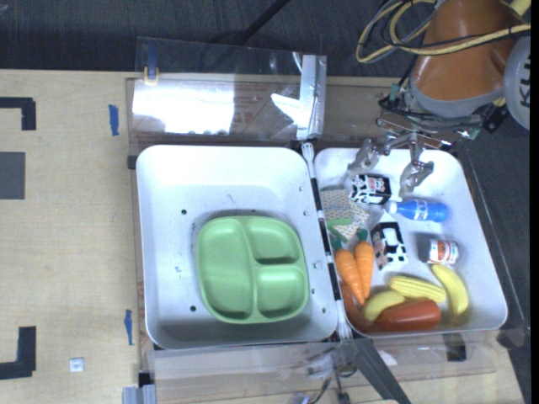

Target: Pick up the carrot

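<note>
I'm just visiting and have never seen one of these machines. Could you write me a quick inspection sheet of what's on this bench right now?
Surface: two white bins side by side on a pale bench; left bin, right bin.
Job's things: carrot lies at the right bin's left side, untouched.
Clutter: green divided tray in the left bin; in the right bin, a blue bottle, small can, banana, corn cob, red item.
Grippers: gripper open, hovering over the right bin's far end, holding nothing.
Cables: yellow cable loops above the arm.
Surroundings: clear plastic panel behind the left bin.
</note>
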You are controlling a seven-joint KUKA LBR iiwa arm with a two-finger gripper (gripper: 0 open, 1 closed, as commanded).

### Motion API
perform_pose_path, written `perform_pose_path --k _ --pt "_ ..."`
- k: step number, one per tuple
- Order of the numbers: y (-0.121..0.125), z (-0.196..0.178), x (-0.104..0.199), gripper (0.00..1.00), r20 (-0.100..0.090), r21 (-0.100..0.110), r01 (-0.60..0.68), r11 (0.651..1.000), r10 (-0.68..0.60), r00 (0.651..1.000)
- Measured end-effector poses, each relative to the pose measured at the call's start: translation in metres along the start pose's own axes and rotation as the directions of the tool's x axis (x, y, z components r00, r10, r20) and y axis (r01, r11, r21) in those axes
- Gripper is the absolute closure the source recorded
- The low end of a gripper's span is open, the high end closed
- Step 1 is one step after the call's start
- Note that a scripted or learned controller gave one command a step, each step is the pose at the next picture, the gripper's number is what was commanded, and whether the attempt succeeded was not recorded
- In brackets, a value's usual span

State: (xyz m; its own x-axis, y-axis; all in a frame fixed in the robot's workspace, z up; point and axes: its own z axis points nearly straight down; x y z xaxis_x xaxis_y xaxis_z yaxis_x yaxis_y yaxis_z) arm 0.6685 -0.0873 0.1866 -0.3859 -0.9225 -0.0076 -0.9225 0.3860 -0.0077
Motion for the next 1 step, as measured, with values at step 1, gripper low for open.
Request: perform_pose_path --k 1 --pt "0.0210 0.0006 -0.0482 0.00 0.000 -0.005 0.277 0.961 -0.277 0.961"
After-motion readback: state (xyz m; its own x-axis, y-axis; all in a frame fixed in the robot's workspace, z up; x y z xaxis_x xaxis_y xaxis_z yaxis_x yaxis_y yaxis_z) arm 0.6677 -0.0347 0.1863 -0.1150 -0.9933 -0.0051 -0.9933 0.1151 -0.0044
